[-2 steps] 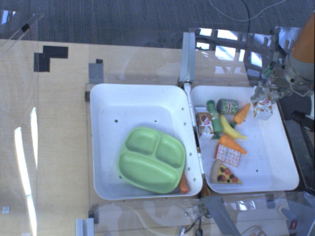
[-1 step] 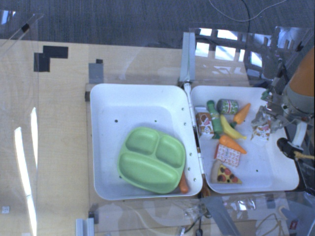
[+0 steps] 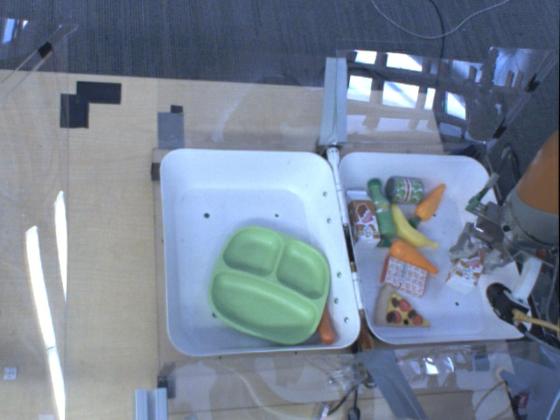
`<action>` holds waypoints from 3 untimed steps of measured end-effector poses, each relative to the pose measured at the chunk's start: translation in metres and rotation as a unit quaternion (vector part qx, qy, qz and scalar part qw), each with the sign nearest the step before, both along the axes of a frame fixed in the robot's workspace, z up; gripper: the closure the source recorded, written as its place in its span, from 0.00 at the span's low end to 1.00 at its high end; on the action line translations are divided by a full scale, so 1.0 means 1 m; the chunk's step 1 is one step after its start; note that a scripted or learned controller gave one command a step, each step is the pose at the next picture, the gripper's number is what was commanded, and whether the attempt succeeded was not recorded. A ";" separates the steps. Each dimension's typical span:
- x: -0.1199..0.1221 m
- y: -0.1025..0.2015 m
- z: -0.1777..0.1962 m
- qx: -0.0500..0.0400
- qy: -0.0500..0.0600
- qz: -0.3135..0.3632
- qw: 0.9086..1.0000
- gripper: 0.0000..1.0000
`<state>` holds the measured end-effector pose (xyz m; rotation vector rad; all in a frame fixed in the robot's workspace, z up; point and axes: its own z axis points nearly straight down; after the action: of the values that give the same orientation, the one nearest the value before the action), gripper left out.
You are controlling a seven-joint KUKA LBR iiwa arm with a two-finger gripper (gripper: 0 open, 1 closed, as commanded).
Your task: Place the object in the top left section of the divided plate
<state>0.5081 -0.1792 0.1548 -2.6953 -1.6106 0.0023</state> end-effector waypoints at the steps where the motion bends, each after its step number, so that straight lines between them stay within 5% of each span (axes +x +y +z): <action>1: 0.046 0.056 0.063 -0.001 -0.003 0.055 0.998 1.00; 2: 0.017 0.075 -0.036 -0.002 -0.008 0.084 0.996 1.00; 3: 0.012 0.136 0.028 -0.001 -0.003 0.118 0.993 1.00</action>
<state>0.5204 -0.0430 0.1824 -2.4900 -1.9197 -0.0033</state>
